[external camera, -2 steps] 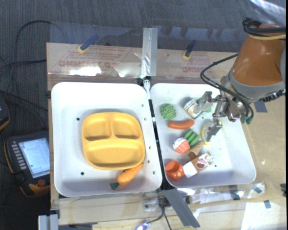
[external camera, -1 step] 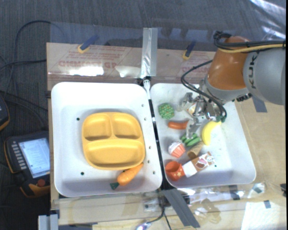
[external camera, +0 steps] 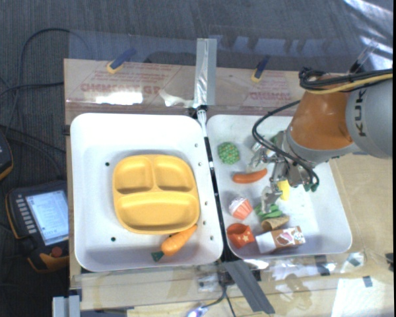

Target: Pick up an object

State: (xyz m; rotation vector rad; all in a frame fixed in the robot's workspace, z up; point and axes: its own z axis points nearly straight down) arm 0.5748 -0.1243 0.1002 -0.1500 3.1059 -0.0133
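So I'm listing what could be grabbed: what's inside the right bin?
In the right bin: a green ball, a sausage, a pink-and-white toy, a red cup, a small carton and green and yellow pieces under the gripper, which covers part of them.

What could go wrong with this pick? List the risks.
1. The gripper hangs over a crowded patch of the right bin: the green item, the red-and-white piece and the small carton lie close together, so it may nudge neighbours or catch two.
2. The toy hot dog is thin and could slip out.
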